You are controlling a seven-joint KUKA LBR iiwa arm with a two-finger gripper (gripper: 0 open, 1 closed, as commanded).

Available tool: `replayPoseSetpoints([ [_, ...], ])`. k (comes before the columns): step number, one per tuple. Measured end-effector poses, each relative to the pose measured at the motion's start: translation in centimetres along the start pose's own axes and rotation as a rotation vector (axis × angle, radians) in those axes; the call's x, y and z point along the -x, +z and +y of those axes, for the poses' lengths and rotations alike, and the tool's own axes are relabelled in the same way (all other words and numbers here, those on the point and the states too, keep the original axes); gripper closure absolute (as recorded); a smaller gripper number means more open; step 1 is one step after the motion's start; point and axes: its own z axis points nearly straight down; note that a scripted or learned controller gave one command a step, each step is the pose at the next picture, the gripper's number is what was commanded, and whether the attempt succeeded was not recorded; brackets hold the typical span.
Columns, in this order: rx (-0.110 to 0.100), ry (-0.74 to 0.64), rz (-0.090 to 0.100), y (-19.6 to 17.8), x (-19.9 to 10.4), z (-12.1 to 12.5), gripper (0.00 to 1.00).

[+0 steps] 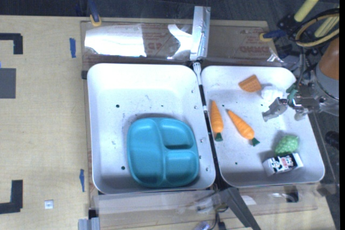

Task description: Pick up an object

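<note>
The right bin [237, 169] holds several small items. An orange wedge [249, 83] lies near its back. Two toy carrots [215, 120] [241, 125] lie side by side toward its left. A green lumpy piece [287, 144] and a black-and-white carton [282, 163] sit at its front right. My gripper [273, 109] reaches in from the right, over the bin's right half. It is behind the green piece, to the right of the carrots and just in front of the orange wedge. Nothing visible is held in it.
The left bin [108, 94] holds a blue divided plate [161, 151] at its front. A thin wall [204, 110] separates the two bins. Cardboard and foil [161, 40] stand behind the bins. Yellow and black cables [312, 19] hang at the back right.
</note>
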Motion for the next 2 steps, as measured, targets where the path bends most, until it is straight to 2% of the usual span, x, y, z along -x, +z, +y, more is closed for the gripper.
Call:
replayPoseSetpoints([
  [1, 0.005, -0.001, -0.001, -4.5, -2.9, -3.0, 0.00],
  [2, -0.005, -0.163, 0.001, 10.3, -4.6, 0.1, 0.00],
])
